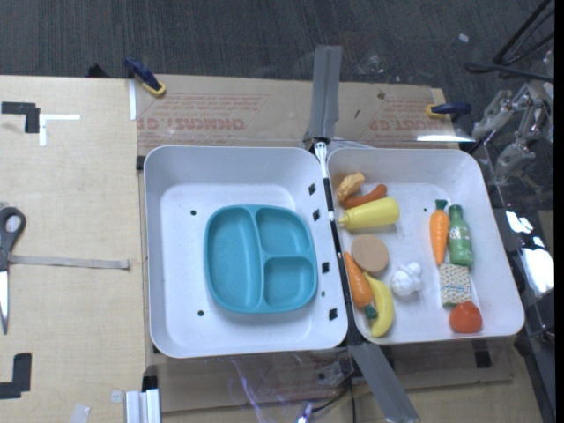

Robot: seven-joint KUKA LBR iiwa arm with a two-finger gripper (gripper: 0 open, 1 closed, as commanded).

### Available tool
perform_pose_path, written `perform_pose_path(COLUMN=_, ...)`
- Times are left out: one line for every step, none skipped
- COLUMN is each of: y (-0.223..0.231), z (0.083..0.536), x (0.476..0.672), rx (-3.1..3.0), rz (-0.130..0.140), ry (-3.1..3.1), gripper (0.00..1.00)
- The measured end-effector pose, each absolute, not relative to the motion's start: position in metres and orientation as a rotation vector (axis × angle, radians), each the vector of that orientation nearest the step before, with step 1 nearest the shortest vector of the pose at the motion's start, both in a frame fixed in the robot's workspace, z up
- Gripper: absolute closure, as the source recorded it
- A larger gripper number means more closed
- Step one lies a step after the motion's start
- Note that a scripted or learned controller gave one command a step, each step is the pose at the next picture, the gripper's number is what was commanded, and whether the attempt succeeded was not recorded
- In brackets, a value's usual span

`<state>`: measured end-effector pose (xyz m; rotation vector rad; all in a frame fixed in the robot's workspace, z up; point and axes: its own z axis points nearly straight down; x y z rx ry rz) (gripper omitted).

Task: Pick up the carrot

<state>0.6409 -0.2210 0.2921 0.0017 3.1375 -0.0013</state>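
An orange carrot [438, 235] with a green top lies lengthwise in the right bin [493, 236], right of its middle and touching a green bottle [458, 234] on its right side. A second orange carrot-like piece [356, 278] lies along the right bin's left wall, partly under a brown round disc [371, 254] and next to a banana [382, 312].
The right bin also holds a yellow bottle [370, 213], a red-orange sausage-like piece [364, 196], a white garlic [406, 279], a patterned box [454, 283] and a red tomato [465, 317]. A teal divided plate [261, 258] sits in the left bin [167, 236]. Metal hardware [520, 122] stands beyond the right bin's far corner.
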Motion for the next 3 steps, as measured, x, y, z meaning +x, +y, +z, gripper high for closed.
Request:
perform_pose_path(y=-0.221, z=0.144, x=0.618, rx=-0.34, rz=-0.002, ry=3.119, gripper=0.0)
perform_pose_path(y=-0.22, z=0.094, x=0.589, rx=-0.258, rz=-0.003, ry=3.125, gripper=0.0)
perform_pose_path(y=-0.219, z=0.106, x=0.592, rx=-0.262, rz=-0.008, ry=3.117, gripper=1.0)
